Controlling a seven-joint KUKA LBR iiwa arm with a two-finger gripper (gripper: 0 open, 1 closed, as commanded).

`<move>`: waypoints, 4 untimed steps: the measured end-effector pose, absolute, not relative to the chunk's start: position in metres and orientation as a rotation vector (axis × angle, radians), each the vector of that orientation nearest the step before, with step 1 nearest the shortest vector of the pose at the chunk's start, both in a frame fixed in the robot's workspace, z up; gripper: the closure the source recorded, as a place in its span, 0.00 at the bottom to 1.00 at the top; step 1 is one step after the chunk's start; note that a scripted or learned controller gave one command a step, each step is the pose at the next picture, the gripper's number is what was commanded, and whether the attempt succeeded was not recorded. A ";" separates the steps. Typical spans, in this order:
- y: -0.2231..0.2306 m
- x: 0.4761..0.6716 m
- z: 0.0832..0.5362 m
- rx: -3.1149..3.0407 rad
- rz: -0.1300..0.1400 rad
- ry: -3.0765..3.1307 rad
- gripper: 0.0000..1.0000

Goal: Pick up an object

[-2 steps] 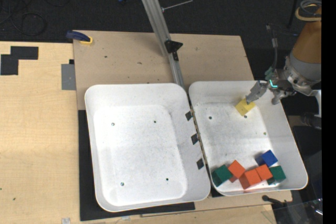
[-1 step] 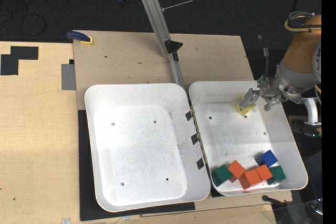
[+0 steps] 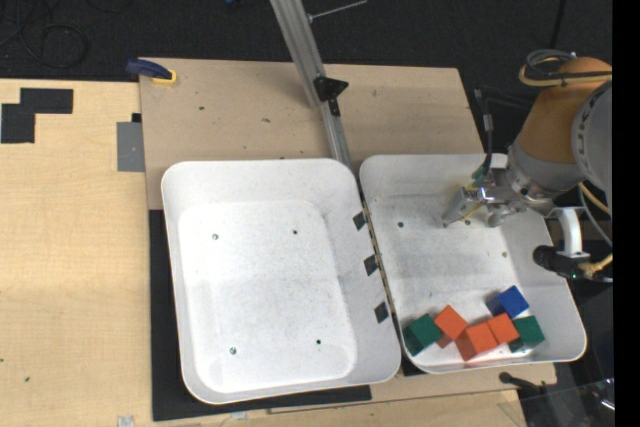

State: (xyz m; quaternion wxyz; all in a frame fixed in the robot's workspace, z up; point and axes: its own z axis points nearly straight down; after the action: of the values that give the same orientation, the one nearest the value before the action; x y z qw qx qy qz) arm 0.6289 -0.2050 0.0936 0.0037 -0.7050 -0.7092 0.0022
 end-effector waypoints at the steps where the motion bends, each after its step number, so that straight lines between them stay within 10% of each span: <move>1: -0.205 0.630 0.107 -2.209 0.005 -2.229 1.00; 4: -0.203 0.636 0.239 -2.217 -0.001 -2.227 1.00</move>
State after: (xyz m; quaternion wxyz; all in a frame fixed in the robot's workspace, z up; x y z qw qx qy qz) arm 0.6355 -0.2025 0.2385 -0.0004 -0.7055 -0.7087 -0.0003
